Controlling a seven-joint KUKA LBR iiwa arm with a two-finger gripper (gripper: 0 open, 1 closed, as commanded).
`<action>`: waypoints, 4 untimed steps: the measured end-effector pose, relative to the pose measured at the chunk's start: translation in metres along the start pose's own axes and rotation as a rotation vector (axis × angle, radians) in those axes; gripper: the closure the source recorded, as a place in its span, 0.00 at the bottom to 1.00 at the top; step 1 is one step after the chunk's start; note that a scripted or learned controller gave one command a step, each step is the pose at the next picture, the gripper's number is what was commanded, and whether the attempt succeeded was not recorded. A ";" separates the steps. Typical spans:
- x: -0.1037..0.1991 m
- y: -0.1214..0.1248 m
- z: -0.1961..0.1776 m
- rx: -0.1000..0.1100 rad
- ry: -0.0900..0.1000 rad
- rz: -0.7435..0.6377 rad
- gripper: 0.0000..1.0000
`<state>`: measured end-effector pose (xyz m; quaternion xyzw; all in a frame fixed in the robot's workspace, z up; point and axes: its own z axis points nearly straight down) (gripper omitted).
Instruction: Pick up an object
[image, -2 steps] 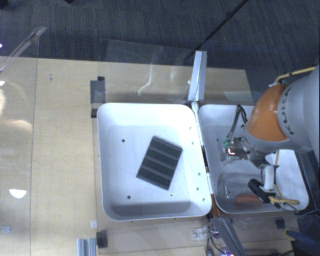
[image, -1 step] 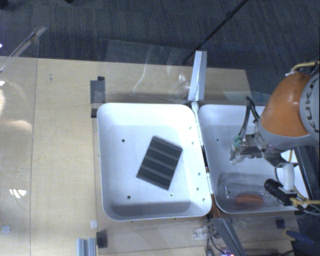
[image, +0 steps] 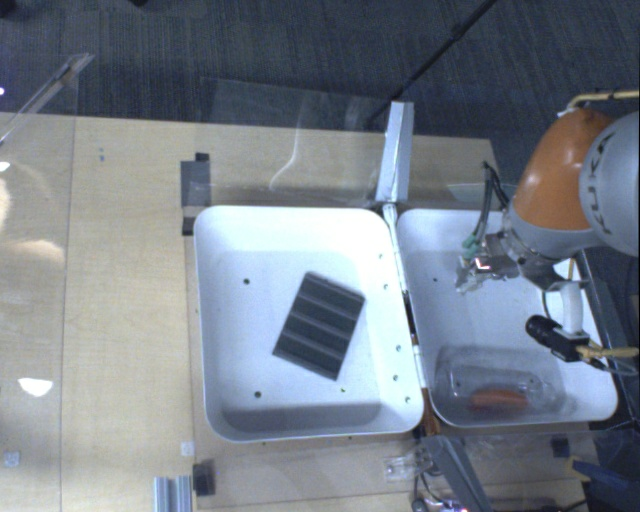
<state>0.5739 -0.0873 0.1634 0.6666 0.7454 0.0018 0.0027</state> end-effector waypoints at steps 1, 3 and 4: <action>0.018 -0.058 -0.042 -0.004 -0.001 -0.170 0.00; -0.019 -0.084 -0.043 -0.012 -0.005 -0.138 1.00; -0.035 -0.050 -0.014 -0.001 -0.001 -0.157 1.00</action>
